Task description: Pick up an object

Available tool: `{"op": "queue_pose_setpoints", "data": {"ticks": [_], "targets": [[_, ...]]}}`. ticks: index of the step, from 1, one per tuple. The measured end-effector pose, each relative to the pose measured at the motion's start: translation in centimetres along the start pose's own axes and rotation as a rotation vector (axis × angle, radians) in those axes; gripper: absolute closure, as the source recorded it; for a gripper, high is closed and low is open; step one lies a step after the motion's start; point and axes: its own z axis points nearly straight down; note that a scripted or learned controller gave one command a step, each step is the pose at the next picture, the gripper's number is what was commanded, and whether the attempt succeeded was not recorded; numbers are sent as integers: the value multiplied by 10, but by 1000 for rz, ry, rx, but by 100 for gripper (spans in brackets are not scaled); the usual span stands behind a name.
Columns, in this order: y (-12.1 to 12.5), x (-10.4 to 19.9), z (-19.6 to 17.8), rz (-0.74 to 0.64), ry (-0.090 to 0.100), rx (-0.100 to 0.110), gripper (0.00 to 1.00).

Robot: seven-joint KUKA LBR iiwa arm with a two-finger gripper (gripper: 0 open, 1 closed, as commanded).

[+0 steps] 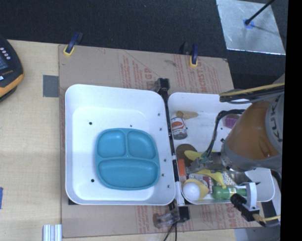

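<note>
The right bin holds a heap of small objects. A small red and white can lies near its left wall. Below it are a brown round item and a yellow banana-like piece. At the bin's front lie a white ball and a green bottle. A purple item peeks out beside the arm. My gripper is down in the heap, just above the white ball, with its tips lost in the clutter. The grey and orange arm covers the bin's right half.
The left bin holds a blue divided plate. A black clip sits between the bins at the back. A yellow and black pendant lies at the far left of the bench.
</note>
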Motion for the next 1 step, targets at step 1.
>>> {"op": "queue_pose_setpoints", "data": {"ticks": [1], "targets": [[3, -4, -16, 2, -1, -4, 100]]}}
